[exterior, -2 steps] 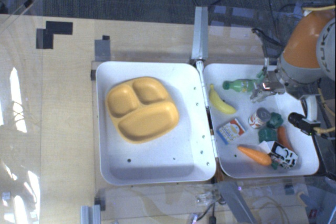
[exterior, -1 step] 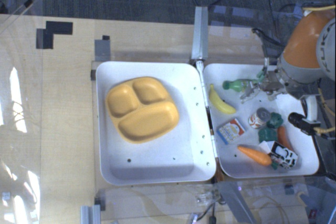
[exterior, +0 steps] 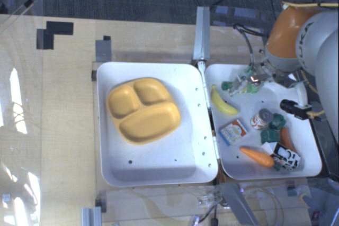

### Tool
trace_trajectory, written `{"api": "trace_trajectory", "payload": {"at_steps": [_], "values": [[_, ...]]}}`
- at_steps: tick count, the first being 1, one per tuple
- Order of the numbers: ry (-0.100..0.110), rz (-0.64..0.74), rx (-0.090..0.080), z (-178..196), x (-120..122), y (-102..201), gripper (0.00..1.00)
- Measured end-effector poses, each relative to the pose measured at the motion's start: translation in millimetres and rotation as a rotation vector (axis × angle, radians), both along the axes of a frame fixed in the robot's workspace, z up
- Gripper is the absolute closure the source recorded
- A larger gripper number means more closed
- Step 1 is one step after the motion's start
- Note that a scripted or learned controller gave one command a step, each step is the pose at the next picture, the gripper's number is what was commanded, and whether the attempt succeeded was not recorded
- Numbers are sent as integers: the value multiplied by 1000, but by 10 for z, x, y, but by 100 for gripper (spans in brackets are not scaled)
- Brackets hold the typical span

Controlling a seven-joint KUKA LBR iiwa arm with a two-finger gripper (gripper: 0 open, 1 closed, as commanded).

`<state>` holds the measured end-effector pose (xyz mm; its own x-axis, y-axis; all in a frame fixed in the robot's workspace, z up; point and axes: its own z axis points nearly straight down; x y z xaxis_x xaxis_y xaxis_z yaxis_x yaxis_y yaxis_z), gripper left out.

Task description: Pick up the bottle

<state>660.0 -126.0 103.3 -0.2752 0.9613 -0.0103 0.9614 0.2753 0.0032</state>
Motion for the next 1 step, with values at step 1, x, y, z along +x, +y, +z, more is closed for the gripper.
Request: {"api": "trace_trajectory", "payload": {"at_steps": [1], "values": [[15,4,-1,115,-20,-15,100]]}}
